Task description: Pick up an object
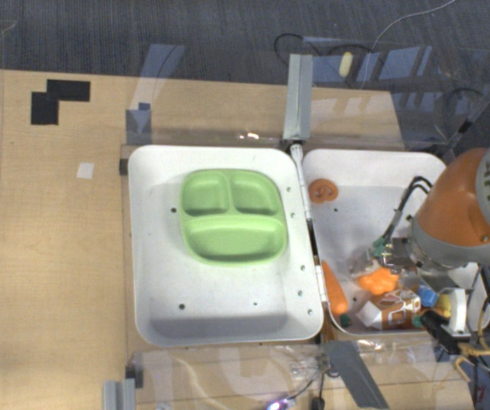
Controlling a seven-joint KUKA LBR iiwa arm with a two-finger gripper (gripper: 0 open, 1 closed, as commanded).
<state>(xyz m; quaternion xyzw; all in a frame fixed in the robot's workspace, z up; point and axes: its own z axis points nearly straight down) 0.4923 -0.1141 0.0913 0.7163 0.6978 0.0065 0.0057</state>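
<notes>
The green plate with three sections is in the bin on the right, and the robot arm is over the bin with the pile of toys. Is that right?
Not quite. The camera view shows the green plate in the left bin, not the right one. The rest holds: the arm is over the right bin, where the pile of toys lies.

A green divided plate (231,215) lies alone in the left bin (155,314). The arm (467,212) leans over the right bin (356,178), its gripper (387,259) down among a heap of small objects (382,301); an orange disc (322,191) sits apart near the far corner.
</notes>
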